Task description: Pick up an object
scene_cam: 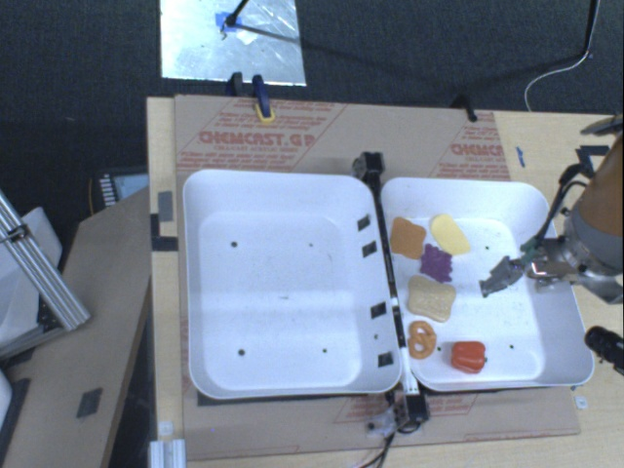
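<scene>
Several toy foods lie in the right bin (526, 203): an orange piece (408, 237), a yellow piece (449, 234), a purple grape cluster (437, 262), a tan cracker-like piece (431, 298), a pretzel (421, 339) and a red pepper (468, 357). My gripper (499, 277) reaches in from the right over the bin's middle, to the right of the grapes and the tan piece, apart from them. Nothing shows between its fingers.
The left bin (283, 281) stands beside the right one, with a black clipped divider (380, 261) between them. Both rest on a cardboard sheet (292, 135). A shiny metal plate (232, 25) lies beyond the bench, and an aluminium frame (29, 261) stands at the left.
</scene>
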You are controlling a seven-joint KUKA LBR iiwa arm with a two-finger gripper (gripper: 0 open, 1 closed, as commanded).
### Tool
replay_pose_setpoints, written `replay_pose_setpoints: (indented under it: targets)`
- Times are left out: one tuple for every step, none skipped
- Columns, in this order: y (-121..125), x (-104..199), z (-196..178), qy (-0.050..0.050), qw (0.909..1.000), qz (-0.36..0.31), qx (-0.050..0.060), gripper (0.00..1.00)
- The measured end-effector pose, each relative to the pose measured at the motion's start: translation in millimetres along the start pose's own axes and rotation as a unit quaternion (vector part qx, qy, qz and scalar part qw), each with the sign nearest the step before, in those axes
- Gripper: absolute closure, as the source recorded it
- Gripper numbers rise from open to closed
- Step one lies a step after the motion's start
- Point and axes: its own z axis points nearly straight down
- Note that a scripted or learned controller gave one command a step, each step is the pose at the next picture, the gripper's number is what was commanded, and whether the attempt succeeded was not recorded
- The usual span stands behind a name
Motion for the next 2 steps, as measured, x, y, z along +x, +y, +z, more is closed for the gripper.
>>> replay_pose_setpoints:
  targets:
    - [11.5,51.8,-312.8,-0.001,0.9999,-0.002,-0.011,0.00]
    - [11.4,51.0,-314.6,-0.001,1.0000,-0.003,-0.003,1.00]
